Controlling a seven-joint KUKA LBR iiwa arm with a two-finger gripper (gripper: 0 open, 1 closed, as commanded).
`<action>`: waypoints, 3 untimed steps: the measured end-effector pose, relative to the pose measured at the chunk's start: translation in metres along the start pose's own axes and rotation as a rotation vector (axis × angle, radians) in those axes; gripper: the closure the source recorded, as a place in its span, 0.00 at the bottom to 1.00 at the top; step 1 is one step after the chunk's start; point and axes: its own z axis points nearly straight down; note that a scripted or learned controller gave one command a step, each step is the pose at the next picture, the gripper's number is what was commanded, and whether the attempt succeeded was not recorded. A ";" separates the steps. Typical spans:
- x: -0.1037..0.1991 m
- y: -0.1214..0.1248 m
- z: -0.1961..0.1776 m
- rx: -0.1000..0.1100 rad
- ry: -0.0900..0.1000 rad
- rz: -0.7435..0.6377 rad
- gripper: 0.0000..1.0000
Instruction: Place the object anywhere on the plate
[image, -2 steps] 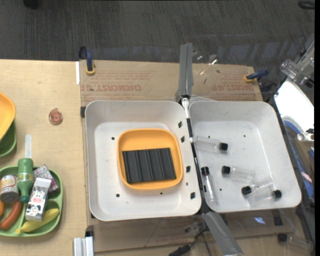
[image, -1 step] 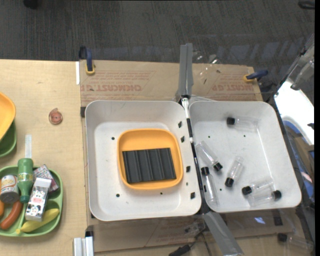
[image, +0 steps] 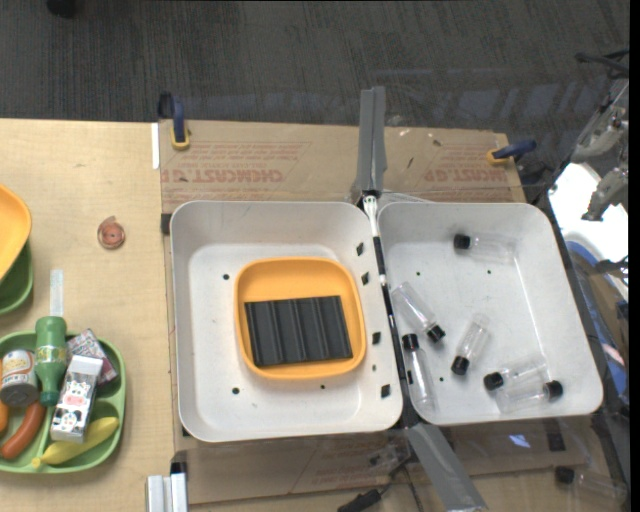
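At frame right, clear vials (image: 470, 346) lie binned; picking 1 for the orange plate (image: 298, 278) probably comes first.

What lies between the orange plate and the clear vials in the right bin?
In the camera view, the left bin's white floor and rim, then the seam where the bins meet, separate the plate from the nearest vial. No loose object lies there.
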 end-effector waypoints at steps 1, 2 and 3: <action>0.016 -0.003 0.039 0.000 0.000 -0.263 0.00; 0.025 -0.004 0.027 0.000 -0.003 -0.627 0.00; 0.055 -0.010 0.039 -0.001 -0.001 -0.904 0.00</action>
